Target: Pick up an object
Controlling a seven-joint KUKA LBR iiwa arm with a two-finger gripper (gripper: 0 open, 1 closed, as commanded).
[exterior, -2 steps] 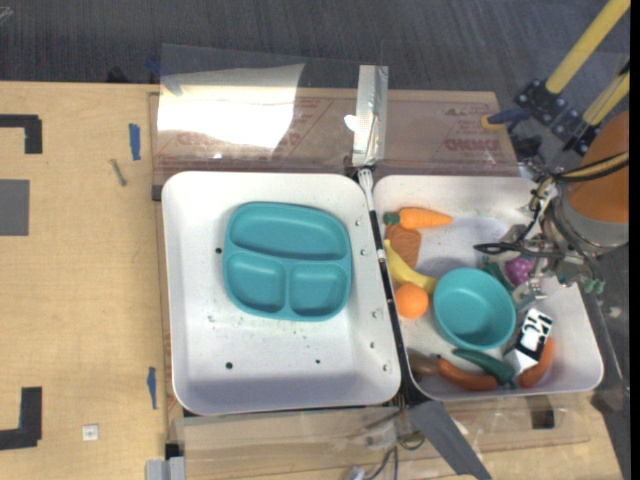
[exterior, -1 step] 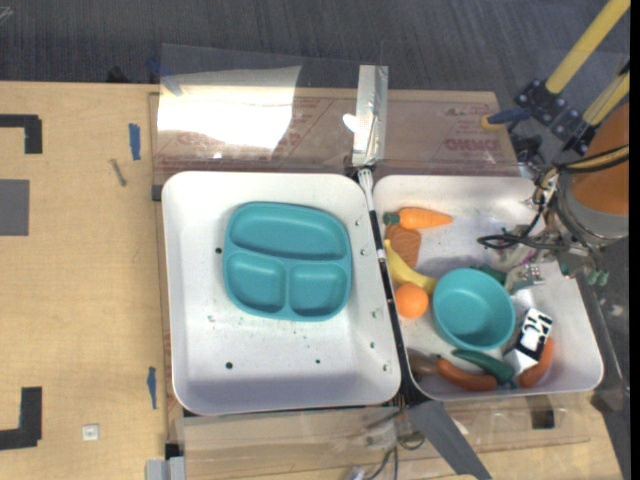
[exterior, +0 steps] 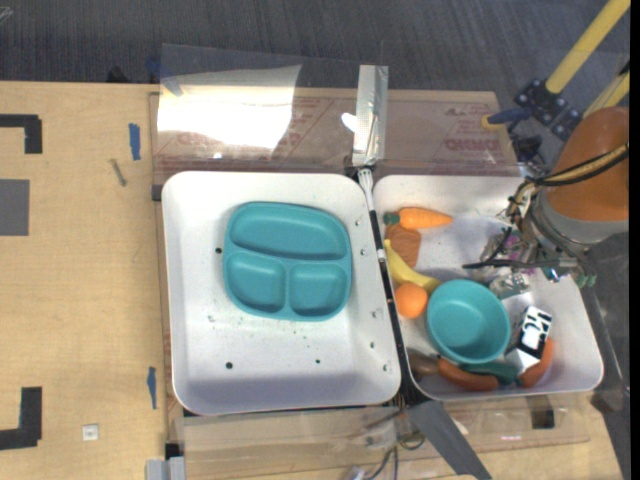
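Note:
The right bin [exterior: 585,353] holds a heap of toy food. An orange carrot [exterior: 425,218] lies at its back left. Beneath it a brown piece [exterior: 405,243], a yellow banana [exterior: 402,268] and an orange ball [exterior: 410,300] run along the left wall. A teal bowl [exterior: 466,320] sits in the middle. A red sausage [exterior: 467,376] and a black-and-white tagged item [exterior: 535,328] lie near the front. My gripper [exterior: 508,260] hangs over the bin's back right, just above and right of the bowl, with nothing visibly in it.
The left bin [exterior: 190,368] carries a teal divided plate [exterior: 288,259]. The grey arm with its orange band [exterior: 597,173] comes in from the right over the right bin's edge. A clear plastic sheet [exterior: 240,108] stands behind the bins.

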